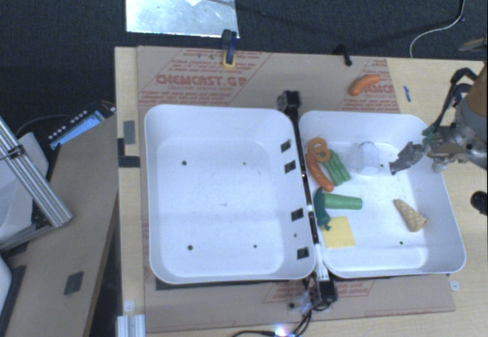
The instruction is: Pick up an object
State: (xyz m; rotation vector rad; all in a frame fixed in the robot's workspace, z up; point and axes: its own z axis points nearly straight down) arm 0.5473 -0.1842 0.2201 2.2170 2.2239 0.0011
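Several candidate items in right bin point(438, 251), nearest being tan cone-shaped piece point(410, 215), lying just below gripper point(402, 159), long axis slanting from upper left to lower right; finger spread not discernible, nothing seen between them.

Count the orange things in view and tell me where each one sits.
3: an orange ring and an orange stick by the right bin's left wall, and an orange sausage shape on the board behind it. Others may be hidden.
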